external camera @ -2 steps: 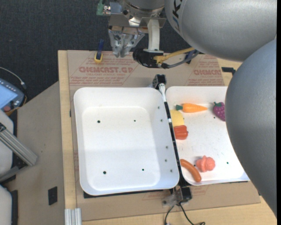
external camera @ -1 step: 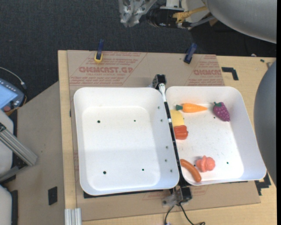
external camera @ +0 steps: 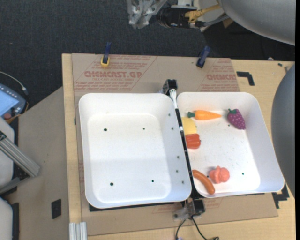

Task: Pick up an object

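The right bin (external camera: 255, 154) holds several toy foods. An orange carrot (external camera: 206, 114) lies near its far edge, with a purple grape bunch (external camera: 236, 119) to its right. A yellow piece (external camera: 188, 125) and a red pepper (external camera: 192, 140) sit against the left wall. A pink-red lumpy fruit (external camera: 219, 175) and a brown-orange sausage (external camera: 204, 181) lie at the near edge. My gripper (external camera: 140, 13) hangs at the top of the view, beyond the far edge of the bench, well away from both bins, with nothing visibly held.
The left bin (external camera: 93, 140) stands beside the right one on a cardboard sheet (external camera: 140, 70). A yellow-blue clamp (external camera: 106, 55) and a blue clamp (external camera: 203, 56) grip the sheet's far edge. The grey arm (external camera: 262, 16) crosses the top right.
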`<state>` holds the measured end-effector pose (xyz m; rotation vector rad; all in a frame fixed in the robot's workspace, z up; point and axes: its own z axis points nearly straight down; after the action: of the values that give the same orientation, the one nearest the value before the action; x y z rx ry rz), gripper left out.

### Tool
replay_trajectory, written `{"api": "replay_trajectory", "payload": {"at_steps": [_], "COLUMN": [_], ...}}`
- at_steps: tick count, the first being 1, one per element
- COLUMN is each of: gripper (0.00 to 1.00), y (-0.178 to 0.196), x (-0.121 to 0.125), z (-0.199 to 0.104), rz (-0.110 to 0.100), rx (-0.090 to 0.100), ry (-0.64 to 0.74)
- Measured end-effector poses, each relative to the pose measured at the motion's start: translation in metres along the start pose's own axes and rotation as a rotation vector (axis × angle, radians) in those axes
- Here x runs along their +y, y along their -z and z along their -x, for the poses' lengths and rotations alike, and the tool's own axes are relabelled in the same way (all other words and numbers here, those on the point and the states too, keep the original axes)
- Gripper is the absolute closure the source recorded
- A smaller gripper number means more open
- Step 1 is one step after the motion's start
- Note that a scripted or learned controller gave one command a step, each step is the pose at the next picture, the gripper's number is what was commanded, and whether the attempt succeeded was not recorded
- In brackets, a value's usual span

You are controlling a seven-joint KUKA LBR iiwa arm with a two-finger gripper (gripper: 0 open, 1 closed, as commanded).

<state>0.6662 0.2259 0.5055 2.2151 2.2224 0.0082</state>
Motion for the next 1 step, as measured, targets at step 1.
{"api": "replay_trajectory", "payload": {"at_steps": [1], "gripper": [1.0], "y": [0.0106], "x": [0.0002], "z": [-0.001], "rz": [0.004], "rx": [0.001], "ry": [0.002]}}
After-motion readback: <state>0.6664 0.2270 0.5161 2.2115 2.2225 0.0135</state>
